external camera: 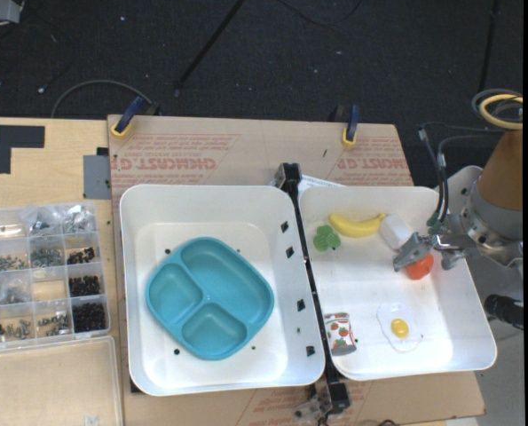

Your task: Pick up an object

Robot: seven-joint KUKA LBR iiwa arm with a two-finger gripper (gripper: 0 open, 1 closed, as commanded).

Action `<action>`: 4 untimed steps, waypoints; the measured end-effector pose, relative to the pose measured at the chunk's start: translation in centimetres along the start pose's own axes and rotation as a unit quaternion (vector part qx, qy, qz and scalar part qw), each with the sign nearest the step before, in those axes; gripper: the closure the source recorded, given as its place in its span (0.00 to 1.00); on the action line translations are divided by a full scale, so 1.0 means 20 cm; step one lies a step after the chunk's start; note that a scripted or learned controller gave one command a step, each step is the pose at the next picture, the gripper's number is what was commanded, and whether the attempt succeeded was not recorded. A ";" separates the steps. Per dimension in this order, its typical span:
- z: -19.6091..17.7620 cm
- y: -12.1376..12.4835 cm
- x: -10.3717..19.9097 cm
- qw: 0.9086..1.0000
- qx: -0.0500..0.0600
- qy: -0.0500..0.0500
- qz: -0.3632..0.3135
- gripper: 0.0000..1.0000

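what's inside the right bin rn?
In the right bin: banana, green piece, fried egg, small printed can, and a red-orange item under the gripper, which covers most of it. A whitish object sits beside the banana.

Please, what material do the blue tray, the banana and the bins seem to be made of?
Tray: probably hard plastic, one even teal colour, moulded compartments, soft sheen. Banana: likely a plastic toy, uniform yellow and smooth, though too small to be sure. Bins: apparently white plastic, thin rounded rims, matte to lightly glossy.
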State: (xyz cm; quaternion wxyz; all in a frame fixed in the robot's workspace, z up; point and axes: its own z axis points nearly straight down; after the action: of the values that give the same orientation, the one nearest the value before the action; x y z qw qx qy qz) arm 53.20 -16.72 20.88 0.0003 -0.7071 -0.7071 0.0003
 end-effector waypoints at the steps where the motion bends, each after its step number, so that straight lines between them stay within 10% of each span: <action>1: 0.25 -0.28 -0.15 1.000 0.002 0.001 0.002 0.00; 3: 0.12 -0.28 -0.23 1.000 0.000 0.000 0.000 0.00; 4: 0.12 0.06 -0.23 1.000 0.000 0.000 -0.001 0.00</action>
State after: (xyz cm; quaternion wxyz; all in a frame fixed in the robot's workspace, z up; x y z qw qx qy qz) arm 54.31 -21.28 18.38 -0.0001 -0.7063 -0.7079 0.0001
